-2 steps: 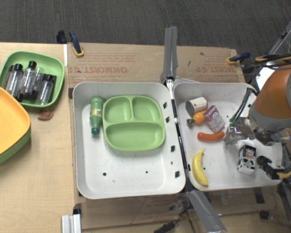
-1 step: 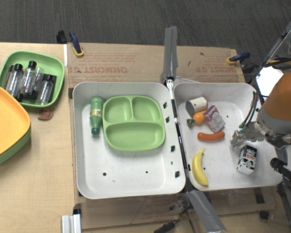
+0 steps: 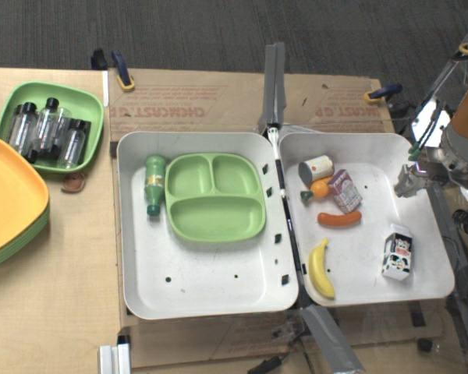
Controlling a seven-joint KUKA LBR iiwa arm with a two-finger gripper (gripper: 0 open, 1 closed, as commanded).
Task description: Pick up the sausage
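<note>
The sausage (image 3: 339, 219) lies in the middle of the right bin (image 3: 374, 284), its long axis running almost left to right, just under the purple carton (image 3: 345, 191). My gripper (image 3: 406, 182) hovers at the bin's right wall, so the sausage is to its left and a little nearer the camera. Whether it is released or clenched, I cannot tell.

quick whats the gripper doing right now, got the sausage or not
gripper: over the right bin's right rim, open or shut cannot be told; nothing seen in it. sausage lies on the bin floor, apart from it.
</note>
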